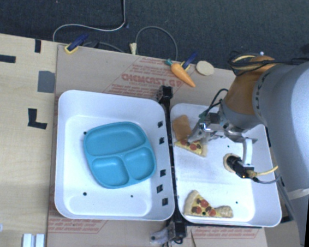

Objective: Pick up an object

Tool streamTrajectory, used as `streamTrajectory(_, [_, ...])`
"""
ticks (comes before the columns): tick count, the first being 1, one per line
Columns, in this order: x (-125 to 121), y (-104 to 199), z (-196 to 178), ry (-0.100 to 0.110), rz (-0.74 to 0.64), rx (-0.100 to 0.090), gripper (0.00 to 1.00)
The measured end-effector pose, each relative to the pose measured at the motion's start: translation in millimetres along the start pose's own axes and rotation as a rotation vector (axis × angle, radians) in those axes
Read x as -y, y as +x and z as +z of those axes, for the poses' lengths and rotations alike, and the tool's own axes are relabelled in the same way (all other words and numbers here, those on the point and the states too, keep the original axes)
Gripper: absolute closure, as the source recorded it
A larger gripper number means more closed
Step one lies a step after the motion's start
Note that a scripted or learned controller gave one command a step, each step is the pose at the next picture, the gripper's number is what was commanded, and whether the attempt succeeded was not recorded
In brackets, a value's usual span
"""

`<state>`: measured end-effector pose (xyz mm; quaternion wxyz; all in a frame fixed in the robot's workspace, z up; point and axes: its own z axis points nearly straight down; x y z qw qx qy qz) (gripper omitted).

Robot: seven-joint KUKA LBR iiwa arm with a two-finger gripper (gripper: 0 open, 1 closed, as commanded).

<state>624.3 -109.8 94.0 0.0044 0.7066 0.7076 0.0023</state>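
Dark carpet is seen behind a cardboard-covered bench [143, 78] printed with red lettering too faint to be read. A blue tray [119, 153] lies in the left bin [74, 106]. In the right bin [261, 208], a pizza slice [191, 146] sits directly under the gripper [202, 132]; whether the slice is grasped cannot be told. Another slice [207, 207] lies nearer the front.

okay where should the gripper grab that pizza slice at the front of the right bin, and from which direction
Probably straight down from above, fingers across the narrower tip end of the pizza slice: it lies flat on the right bin floor, apart from the walls, so no side approach gets under it.
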Motion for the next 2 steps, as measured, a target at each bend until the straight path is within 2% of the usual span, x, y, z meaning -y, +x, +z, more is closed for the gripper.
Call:
streamTrajectory(1, [-42, 9, 6, 0.039, 0.002, -0.005, 0.0])
streamTrajectory(2, [-38, -22, 8, 0.031, 0.003, -0.013, 0.0])
